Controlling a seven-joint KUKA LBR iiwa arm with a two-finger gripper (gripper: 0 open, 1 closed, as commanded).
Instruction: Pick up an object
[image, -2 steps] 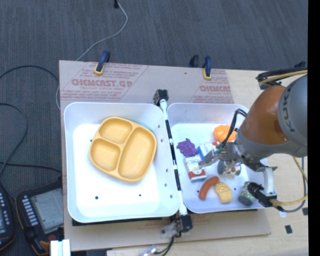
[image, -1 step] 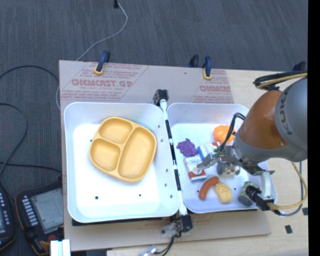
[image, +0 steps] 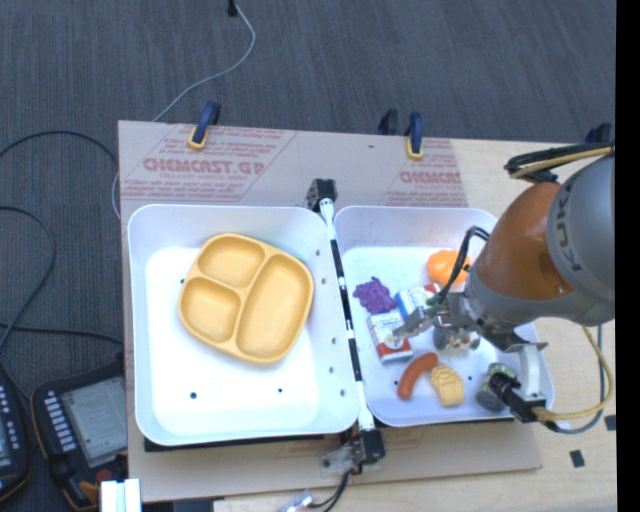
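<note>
— Where is the claw?

— The two-finger gripper (image: 432, 322) hangs low in the right white bin (image: 400, 222), beneath the grey arm with its orange band (image: 528, 262). Whether it is open or closed, I cannot tell.

— What lies around it?

— Just left of the claw sits a small red and white carton (image: 388, 336). Left of that carton and higher, a purple grape bunch (image: 374, 295). Below the carton, a red-orange sausage (image: 416, 374), with a yellow lumpy toy (image: 448, 385) beside it. An orange ball (image: 442, 266) shows above and right of the carton.

— And further off?

— Far left of the carton, a yellow three-compartment plastic plate (image: 246, 296) rests in the left white bin (image: 140, 300).
</note>
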